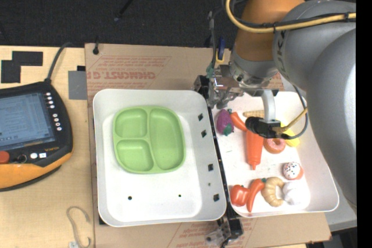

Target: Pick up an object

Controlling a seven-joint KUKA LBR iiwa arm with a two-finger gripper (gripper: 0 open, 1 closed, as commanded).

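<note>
Glossy plastic toy carrot (253,148) lies beneath the gripper (224,103), whose state I cannot tell.

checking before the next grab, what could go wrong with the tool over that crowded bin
The tool sits near the right bin's left wall, so it may clip the rim. The purple toy and orange carrot lie close together there, so a grab may catch both or nudge one away. Loose cables hang over the toys and could snag.
</note>
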